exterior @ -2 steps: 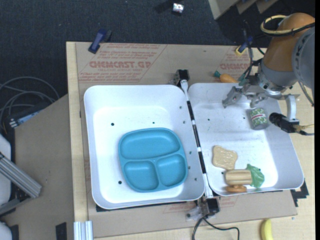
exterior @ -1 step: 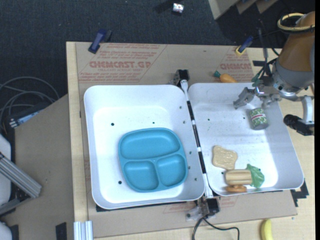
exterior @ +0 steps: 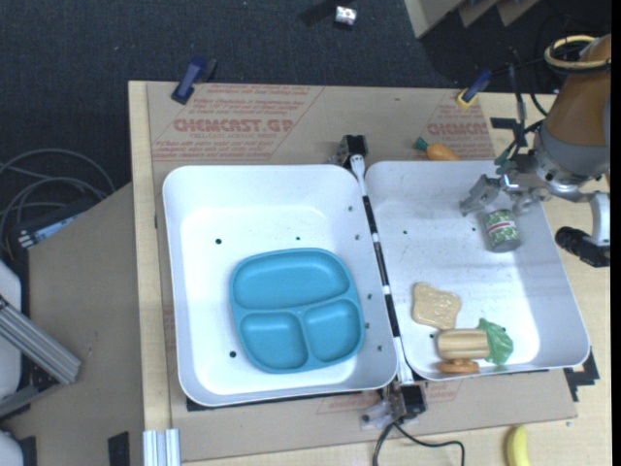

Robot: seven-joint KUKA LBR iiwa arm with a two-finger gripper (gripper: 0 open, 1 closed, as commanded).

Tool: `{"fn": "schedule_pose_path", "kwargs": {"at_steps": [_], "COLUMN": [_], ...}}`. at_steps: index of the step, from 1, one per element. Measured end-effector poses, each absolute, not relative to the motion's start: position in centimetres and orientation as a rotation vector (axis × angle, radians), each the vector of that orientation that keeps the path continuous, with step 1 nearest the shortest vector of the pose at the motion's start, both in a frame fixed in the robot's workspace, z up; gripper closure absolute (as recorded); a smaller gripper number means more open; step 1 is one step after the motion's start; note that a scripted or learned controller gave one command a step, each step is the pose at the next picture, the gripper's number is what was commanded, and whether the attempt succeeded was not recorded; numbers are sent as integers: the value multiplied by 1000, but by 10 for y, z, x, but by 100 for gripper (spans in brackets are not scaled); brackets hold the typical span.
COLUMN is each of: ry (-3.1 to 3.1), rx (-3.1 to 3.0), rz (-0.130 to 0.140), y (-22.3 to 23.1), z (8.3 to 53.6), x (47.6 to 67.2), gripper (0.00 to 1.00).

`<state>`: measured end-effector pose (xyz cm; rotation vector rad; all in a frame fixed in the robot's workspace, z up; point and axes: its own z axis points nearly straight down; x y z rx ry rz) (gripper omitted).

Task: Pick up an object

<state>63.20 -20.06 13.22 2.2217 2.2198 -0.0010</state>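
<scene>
- the gripper is hanging over the right bin, fingers spread, gripping nothing.
- a small green-labelled can is lying just below the fingertips, on the bin floor.

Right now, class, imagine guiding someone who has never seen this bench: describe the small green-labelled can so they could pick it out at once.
Start at the right-hand white bin and look to its far end, beside the grey arm. The small can lies there, just below the gripper. Unlike the tan toast-shaped piece and the food toys at the near end, it is cylindrical, with a green and white label.
</scene>
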Motion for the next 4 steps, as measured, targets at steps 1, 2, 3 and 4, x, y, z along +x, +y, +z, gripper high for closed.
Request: {"fn": "schedule_pose_path", "kwargs": {"at_steps": [1,2,3,4], "ry": [2230,2222,2225,2222], "rx": [2224,2220,2219,2219], "rz": [5,2,5,3], "y": [-215,-218,-117,-74], "z": [84,95,85,185], "x": [626,627,612,577], "gripper": [0,100,100,100]}}
